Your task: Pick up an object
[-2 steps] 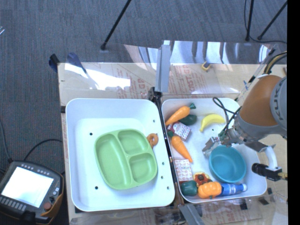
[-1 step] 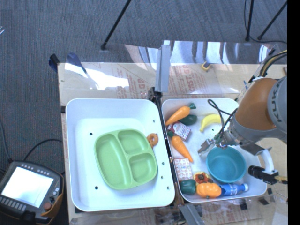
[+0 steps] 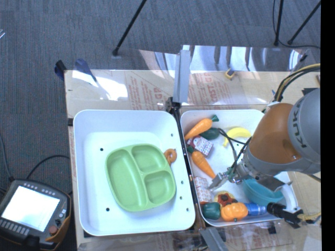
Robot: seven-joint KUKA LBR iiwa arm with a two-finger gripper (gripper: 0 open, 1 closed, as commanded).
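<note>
The gripper (image 3: 220, 179) hangs low inside the right bin (image 3: 256, 114), its metal fingers slightly parted with nothing between them, so it grasps nothing at this moment; the wrist above it tilts in from the right, which suits a reach from the arm's side of the bench toward the middle of the clutter. Just to the left of the fingertips lies a toy carrot (image 3: 202, 162), pointing down and to the right, and it looks like the closest candidate for a pick, though the tips sit beside it, not around it. A second, larger carrot (image 3: 199, 128) rests near the bin's upper left corner, with a small printed packet (image 3: 204, 147) between the two. Below the gripper sit a dark red and yellow toy (image 3: 225, 198), a green pepper (image 3: 211, 209) and an orange pumpkin-like piece (image 3: 234, 210) along the bin's front wall, where the wall would likely hamper a closing grip. A blue bowl (image 3: 260, 191) lies under the wrist, partly covered by it, and a yellow banana (image 3: 238, 133) lies farther back. The left bin (image 3: 94, 124) holds a green divided plate (image 3: 141, 177) with a small orange ring (image 3: 170, 155) just beside its rim, well apart from the gripper, so any pick made now would come from the crowded right bin.
</note>
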